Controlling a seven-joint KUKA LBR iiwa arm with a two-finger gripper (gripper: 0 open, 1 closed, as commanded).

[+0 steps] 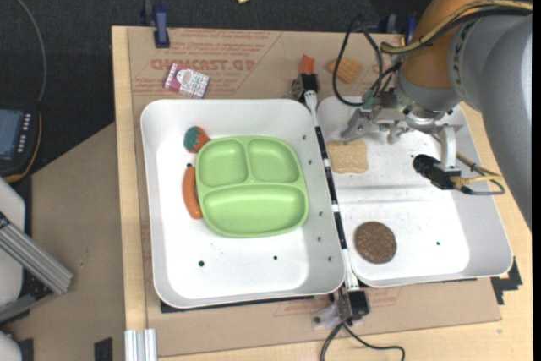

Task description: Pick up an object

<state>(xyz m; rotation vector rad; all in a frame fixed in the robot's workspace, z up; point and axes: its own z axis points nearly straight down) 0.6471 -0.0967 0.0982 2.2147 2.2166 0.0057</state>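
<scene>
One tan bread slice point(347, 156) lies flat at left edge of right bin point(473, 254), gripper point(372, 124) poised just above its far side, fingers apart, nothing between them. One brown round patty point(374, 242) sits nearer front, well apart. Left bin point(169, 258) holds one green three-compartment tray point(251, 185) (one orange sausage point(192, 192) and one small teal-and-red object point(196, 139) beside tray's left edge).

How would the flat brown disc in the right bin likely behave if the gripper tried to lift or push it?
The brown disc lies flat on the right bin, so fingers may struggle to get under its thin edge. Being flat, it would probably slide when pushed, not roll or tip. It looks small and thin, so likely light. Whether it is stiff cannot be told.
</scene>
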